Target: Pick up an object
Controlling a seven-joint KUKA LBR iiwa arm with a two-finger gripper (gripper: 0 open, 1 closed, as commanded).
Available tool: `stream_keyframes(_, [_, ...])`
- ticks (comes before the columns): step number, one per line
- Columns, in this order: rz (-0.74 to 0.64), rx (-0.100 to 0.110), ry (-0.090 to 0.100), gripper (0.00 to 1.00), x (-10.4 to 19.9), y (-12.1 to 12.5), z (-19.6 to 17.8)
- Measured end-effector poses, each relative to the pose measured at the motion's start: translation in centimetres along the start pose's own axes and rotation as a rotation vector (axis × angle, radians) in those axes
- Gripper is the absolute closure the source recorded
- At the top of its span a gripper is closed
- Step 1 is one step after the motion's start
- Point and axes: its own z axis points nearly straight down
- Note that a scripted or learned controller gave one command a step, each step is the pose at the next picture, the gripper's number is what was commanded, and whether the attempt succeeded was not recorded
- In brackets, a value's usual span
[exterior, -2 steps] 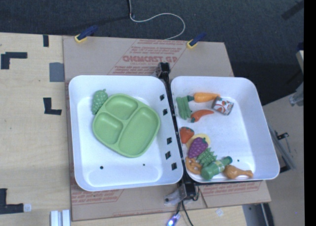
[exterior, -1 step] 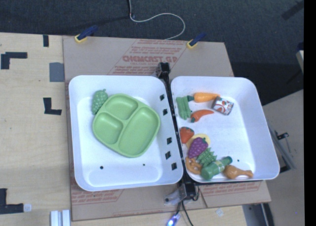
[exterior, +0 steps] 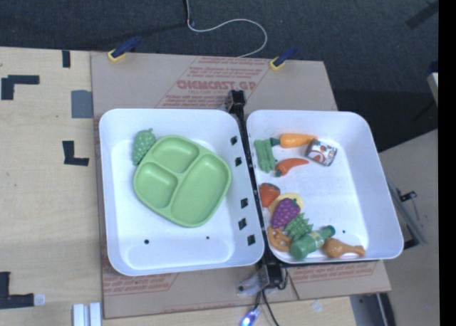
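Observation:
The right bin (exterior: 356, 175) holds several toy foods along its left and front sides. An orange carrot (exterior: 296, 139) lies at the back beside a small red and white can (exterior: 321, 152). Green beans (exterior: 263, 154) and an orange pepper (exterior: 291, 166) lie just in front of them. Lower down sit a red tomato (exterior: 268, 193), purple grapes (exterior: 284, 212), a green vegetable (exterior: 308, 243) and a tan squash-like piece (exterior: 342, 249). The left bin (exterior: 121, 239) bears a green divided plate (exterior: 182, 180) with a green bunch (exterior: 143, 145) at its back left corner.
Both bins rest on a cardboard sheet (exterior: 214, 82) held by yellow and blue clamps (exterior: 124, 48) at the back. A white cable (exterior: 228, 27) loops over the dark floor behind. Black clips line the divider between the bins (exterior: 246, 175).

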Motion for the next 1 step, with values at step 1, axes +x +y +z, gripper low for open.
stream_keyframes(1, [0.000,0.001,0.000,1.00,-0.01,-0.56,0.90])
